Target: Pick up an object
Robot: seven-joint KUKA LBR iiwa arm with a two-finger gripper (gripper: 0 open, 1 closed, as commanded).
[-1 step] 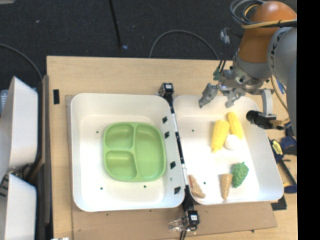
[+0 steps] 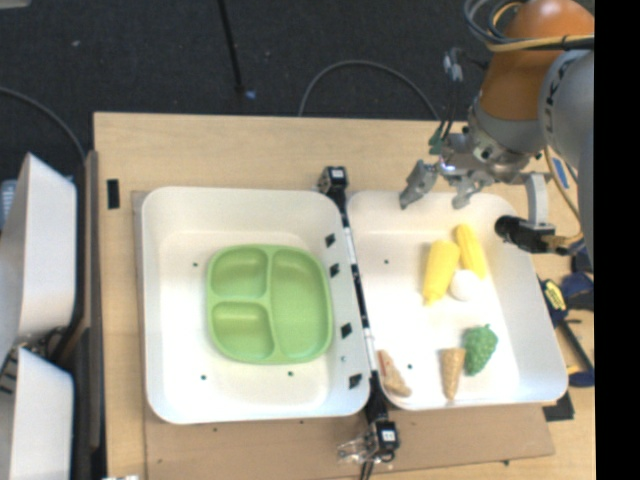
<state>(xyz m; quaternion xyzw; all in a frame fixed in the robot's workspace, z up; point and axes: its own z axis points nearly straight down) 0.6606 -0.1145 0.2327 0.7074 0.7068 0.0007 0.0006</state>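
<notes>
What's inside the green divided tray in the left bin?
The green tray lies flat in the left bin with bare green floor in all three compartments. What is beneath it is covered. The toy food sits in the right bin.

Two white bins [image 2: 170, 268] on the bench, one green divided plate [image 2: 268, 303], two yellow corn pieces [image 2: 440, 270], one white egg [image 2: 465, 286], one broccoli [image 2: 481, 347], one cone [image 2: 452, 371], one bread piece [image 2: 393, 376] were present.

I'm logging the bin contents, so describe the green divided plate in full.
The green plate is a pale lime tray of smooth plastic look, roughly square with rounded corners and a raised rim. It has three compartments: two smaller ones above, one wide one below. It lies flat, slightly turned, near the middle of the left bin, resting on its floor and touching nothing else.
</notes>
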